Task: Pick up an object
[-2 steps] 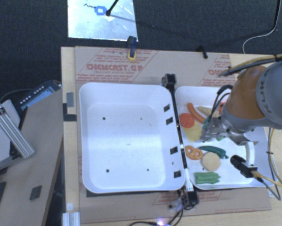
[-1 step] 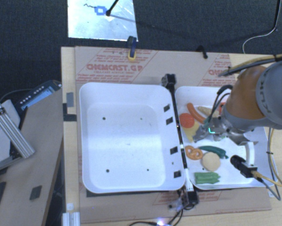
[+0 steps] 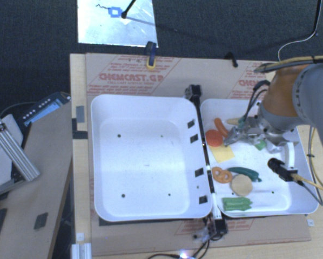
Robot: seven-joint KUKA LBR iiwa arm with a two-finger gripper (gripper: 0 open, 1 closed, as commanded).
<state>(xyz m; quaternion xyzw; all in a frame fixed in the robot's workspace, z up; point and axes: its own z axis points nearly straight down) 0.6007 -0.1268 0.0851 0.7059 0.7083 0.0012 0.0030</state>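
We see two bins side by side: the left bin (image 3: pixel 145 155) at nine o'clock, the right bin (image 3: pixel 302 196) at three, holding toy food (image 3: pixel 234 174) near its left wall.

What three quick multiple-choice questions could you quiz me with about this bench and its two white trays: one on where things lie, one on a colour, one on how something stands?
1. Where do the toy foods lie?
A. In the right bin
B. In the left bin
C. On the floor

2. What colour is the flat square piece beside the divider?
A. Blue
B. Yellow
C. Black

3. Where is the pincer?
A. Down inside the right bin
B. Over the left bin
C. Off beyond the bench

Answers: 1 A, the foods all sit in the right bin. 2 B, the square is plainly yellow. 3 A, the pincer is low in the right bin, near the red round piece.
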